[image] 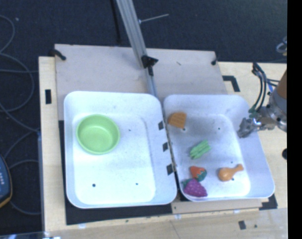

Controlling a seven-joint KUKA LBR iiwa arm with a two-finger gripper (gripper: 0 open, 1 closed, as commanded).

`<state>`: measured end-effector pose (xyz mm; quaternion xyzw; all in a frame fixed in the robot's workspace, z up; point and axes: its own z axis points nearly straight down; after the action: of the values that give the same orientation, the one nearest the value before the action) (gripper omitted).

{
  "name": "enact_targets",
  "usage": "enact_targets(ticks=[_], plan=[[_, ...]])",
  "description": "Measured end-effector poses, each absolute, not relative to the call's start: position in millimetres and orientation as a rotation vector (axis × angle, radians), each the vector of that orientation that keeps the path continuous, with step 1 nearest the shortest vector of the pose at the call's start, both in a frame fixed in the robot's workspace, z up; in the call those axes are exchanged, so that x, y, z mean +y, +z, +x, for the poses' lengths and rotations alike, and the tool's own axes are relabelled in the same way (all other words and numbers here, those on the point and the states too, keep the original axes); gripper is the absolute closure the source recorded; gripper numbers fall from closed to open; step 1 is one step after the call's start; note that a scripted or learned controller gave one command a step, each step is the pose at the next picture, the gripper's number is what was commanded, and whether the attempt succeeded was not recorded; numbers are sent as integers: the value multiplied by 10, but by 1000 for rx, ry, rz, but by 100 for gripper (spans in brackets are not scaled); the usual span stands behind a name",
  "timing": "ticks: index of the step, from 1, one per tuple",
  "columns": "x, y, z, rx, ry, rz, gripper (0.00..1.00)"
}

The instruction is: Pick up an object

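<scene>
The right bin holds several toy foods. An orange-brown piece lies near its back left corner, and a green vegetable lies in the middle. At the front are a red strawberry, purple grapes and an orange drumstick. My gripper hangs over the right rim of this bin, right of the green vegetable and behind the drumstick. It touches none of the toys.
The left bin holds a light green bowl in its back left part. A metal pole slants down to the gap between the bins. Cables lie on the dark floor at left.
</scene>
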<state>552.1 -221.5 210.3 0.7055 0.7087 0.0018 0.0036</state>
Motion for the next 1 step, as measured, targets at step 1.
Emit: enact_targets(ticks=[1], plan=[[-2222, 2257, 5532, 2226, 4, 2213, 100]])
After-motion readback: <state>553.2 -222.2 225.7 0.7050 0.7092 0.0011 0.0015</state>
